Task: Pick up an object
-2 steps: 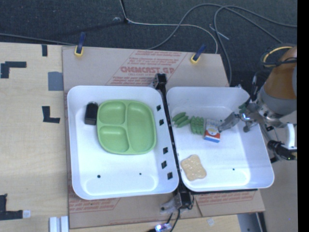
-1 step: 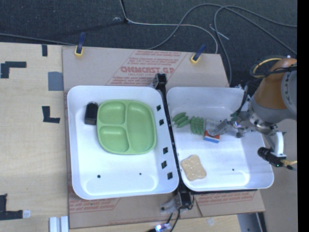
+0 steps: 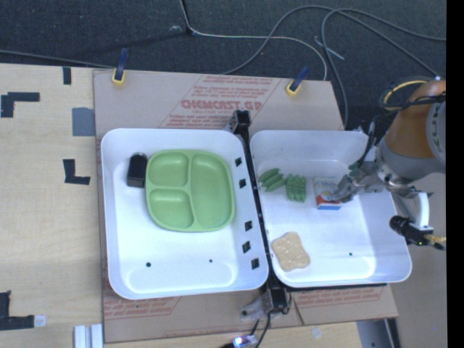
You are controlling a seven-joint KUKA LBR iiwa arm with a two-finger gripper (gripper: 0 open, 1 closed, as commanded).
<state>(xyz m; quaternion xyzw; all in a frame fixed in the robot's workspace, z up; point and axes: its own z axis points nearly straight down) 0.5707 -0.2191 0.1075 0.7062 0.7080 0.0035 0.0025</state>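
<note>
The gripper [image 3: 344, 191] is seen in the right bin [image 3: 362, 256], right of the frame's centre, its tip at the right edge of a small red, white and blue packet [image 3: 328, 194]. The packet lies immediately left of the tip, apparently in contact; its long axis cannot be judged. Whether the packet is clamped cannot be told. Two green items [image 3: 284, 183] lie further left, and a beige piece [image 3: 291, 250] below them. A single arm serves the bench.
</note>
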